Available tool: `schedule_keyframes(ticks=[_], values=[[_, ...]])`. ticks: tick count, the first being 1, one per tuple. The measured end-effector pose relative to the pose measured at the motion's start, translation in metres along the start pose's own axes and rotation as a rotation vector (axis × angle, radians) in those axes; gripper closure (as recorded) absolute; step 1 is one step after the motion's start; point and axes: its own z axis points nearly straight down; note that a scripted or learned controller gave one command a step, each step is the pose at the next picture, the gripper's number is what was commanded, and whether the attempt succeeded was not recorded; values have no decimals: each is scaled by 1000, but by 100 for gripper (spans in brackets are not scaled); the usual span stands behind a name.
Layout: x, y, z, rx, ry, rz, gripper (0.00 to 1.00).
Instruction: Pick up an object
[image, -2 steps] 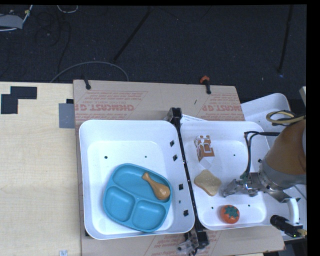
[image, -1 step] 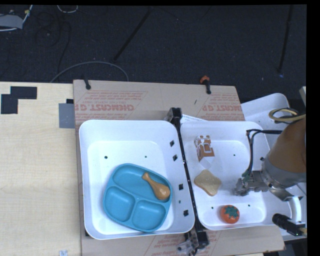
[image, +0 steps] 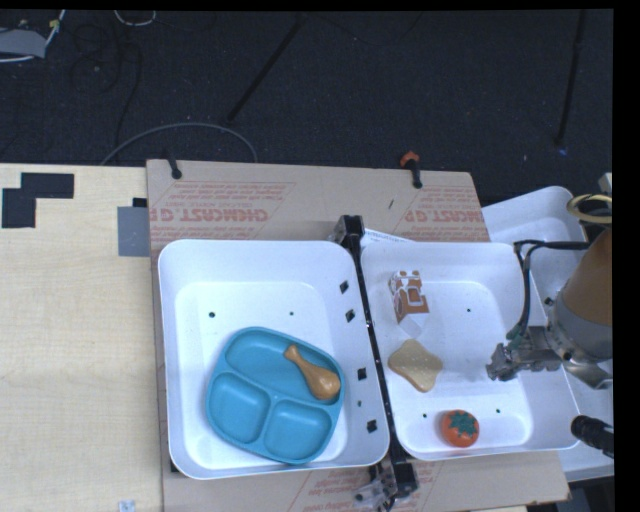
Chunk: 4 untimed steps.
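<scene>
Tomato (image: 460, 427), small, round and orange-red with a green top, lies in the right bin (image: 500, 262) near its front wall, just in front of the tan toast-shaped piece (image: 416, 365); it looks light, hard and smooth, likely to roll, so a pinch across its widest middle seems best. The claw (image: 497, 364) hovers behind and to the tomato's right, whether parted or closed cannot be told, with bare bin floor between them.
</scene>
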Motion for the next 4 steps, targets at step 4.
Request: schedule_keyframes(ticks=[4], values=[[93, 38, -85, 5, 3, -5, 100]])
